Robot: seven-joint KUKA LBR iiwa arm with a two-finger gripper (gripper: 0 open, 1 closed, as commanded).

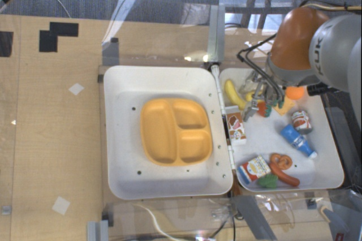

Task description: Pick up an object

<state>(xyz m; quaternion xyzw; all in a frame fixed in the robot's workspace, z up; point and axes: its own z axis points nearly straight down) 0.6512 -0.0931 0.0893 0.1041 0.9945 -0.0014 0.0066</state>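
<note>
My gripper hangs low over the back left part of the right bin, reaching in from the right. Just to its left lies a yellow banana. A small red piece shows right under the gripper; I cannot tell whether it is held or only lying there. An orange item sits just right of the gripper, partly hidden by the arm. Nearer the front of the gripper lies a small brown and white box against the bin's left wall.
The right bin also holds a small can, a blue bottle, a red-brown sausage and pretzel, a green piece and a white packet. A yellow divided plate lies in the left bin.
</note>
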